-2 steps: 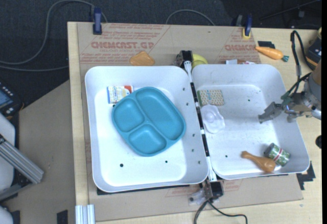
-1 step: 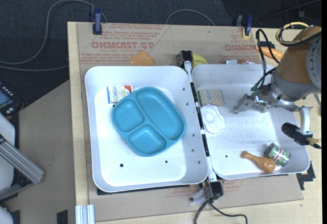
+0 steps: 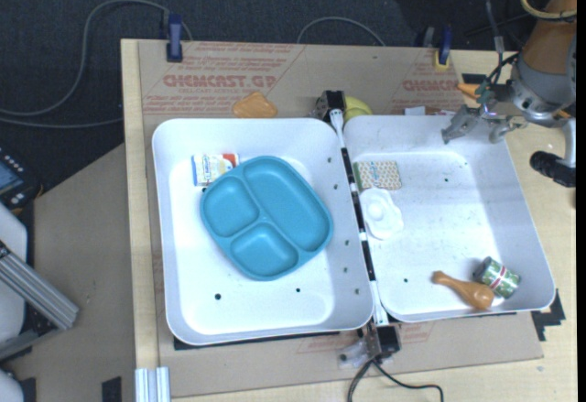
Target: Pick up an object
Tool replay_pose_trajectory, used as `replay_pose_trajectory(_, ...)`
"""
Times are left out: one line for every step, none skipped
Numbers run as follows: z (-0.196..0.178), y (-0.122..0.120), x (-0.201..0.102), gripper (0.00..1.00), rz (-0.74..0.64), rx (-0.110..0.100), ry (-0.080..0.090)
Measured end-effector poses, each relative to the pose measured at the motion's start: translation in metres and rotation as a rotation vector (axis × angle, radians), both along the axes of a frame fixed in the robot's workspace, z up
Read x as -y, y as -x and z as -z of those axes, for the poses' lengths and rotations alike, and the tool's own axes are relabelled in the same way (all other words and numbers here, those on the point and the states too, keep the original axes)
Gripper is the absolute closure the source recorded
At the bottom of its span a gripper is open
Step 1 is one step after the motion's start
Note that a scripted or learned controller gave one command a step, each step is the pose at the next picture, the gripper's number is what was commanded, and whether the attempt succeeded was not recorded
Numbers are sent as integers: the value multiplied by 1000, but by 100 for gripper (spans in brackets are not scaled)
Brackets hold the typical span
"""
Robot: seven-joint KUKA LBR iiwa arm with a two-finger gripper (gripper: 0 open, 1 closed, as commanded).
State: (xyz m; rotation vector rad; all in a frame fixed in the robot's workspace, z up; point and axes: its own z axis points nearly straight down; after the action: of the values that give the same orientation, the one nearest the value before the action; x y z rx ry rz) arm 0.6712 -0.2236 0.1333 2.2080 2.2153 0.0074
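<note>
- Your tool [image 3: 478,124] hovers at the right bin's [image 3: 513,208] far rim, fingers spread, pinching nothing — poised to descend.
- Candidates lie below: wooden pin [image 3: 462,289], small can [image 3: 498,277] — near corner.

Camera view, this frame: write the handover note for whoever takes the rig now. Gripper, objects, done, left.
Gripper: open, holding nothing, over the far right corner of the right bin.
Right bin: wooden piece and green can near the front right corner; patterned pad and white piece by the left wall.
Left bin: blue divided plate, small carton.
Done: nothing picked.
Left: pick one object.
</note>
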Motion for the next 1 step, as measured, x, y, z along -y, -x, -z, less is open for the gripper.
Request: replay_pose_trajectory(51, 17, -107, 0, -5, -18, -13)
